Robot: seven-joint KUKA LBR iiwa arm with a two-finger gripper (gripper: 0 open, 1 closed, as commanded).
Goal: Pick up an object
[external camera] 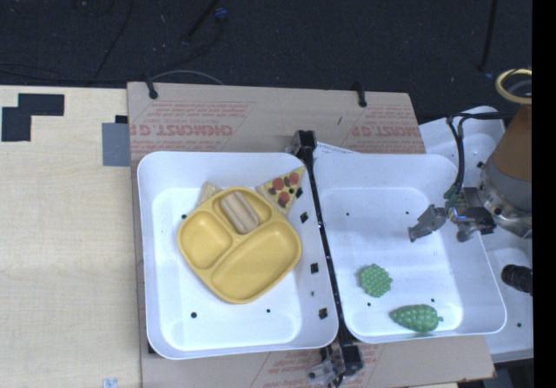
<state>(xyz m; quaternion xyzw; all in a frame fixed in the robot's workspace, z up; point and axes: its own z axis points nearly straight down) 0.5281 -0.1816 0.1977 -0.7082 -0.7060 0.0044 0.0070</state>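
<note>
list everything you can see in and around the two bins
divided plate: 1, yellow, middle of the left bin, lying flat
hot dog toy: 1, tan, in the plate's upper compartment
pizza slice toy: 1, yellow with red spots, left bin's upper right, beside the plate
round bumpy toy: 1, green, right bin, lower middle
long bumpy toy: 1, green, right bin near its front wall
bins: 2, white, side by side on the bench
cardboard sheet: 1, brown with red print, under the bins
arm: 1, grey with orange band, at the right edge
gripper: 1, dark, over the right bin's right side, well above the green toys
</note>
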